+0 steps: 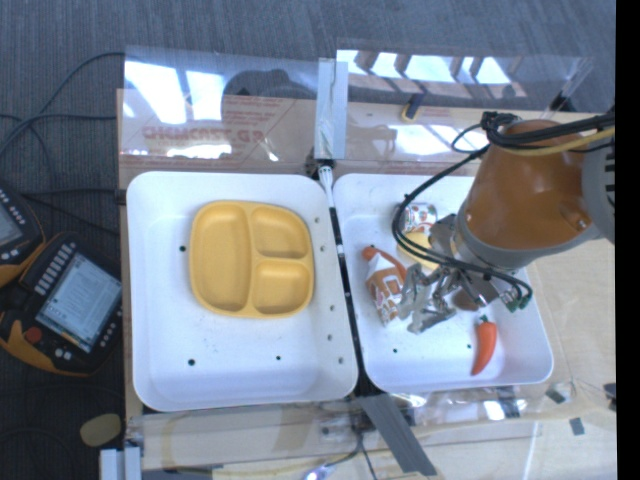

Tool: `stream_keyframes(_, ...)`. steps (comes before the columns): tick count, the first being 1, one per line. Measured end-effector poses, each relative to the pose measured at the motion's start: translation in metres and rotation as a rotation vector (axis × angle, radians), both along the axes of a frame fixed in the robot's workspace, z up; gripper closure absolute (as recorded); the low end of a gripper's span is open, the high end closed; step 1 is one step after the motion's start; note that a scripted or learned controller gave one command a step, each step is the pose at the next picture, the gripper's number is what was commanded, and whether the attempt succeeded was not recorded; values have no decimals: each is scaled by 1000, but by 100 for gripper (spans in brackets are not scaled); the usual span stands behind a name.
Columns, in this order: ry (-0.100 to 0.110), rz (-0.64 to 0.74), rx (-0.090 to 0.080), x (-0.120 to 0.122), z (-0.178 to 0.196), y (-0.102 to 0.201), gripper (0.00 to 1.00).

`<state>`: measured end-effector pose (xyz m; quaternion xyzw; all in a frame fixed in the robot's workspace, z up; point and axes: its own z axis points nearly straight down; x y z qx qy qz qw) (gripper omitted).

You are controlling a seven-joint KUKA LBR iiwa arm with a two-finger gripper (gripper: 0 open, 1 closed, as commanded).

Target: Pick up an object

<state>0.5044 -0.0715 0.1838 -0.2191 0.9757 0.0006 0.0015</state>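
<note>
The arm reaches into the right bin (520,363), its gripper (432,303) low among the objects; whether it is wide, narrow or holding anything, I cannot tell. Nothing looks lifted, so the pick seems not yet done. The nearest object, an orange-and-white packet (382,283), lies just left of the gripper, long axis running far-left to near-right. 1 carrot (484,346) lies near-right, pointing near. The left bin (160,368) holds 1 yellow tray (250,258).

Arm (530,203): broad orange band, conical, glossy, above wrist; grey link behind band toward right. Black cables (440,183) looped beside band; yellow cable across top of band. Claw (440,303): grey metal, below band.
</note>
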Motion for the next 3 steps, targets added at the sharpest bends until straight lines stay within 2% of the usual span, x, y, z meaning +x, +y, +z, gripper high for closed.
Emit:
stream_keyframes(1, 1, 388, 0, 10, 7, 3, 100)
stream_keyframes(2, 0, 700, 1, 24, 29, 15, 100)
stream_keyframes(3, -1, 1063, 3, 43, 19, 39, 100)
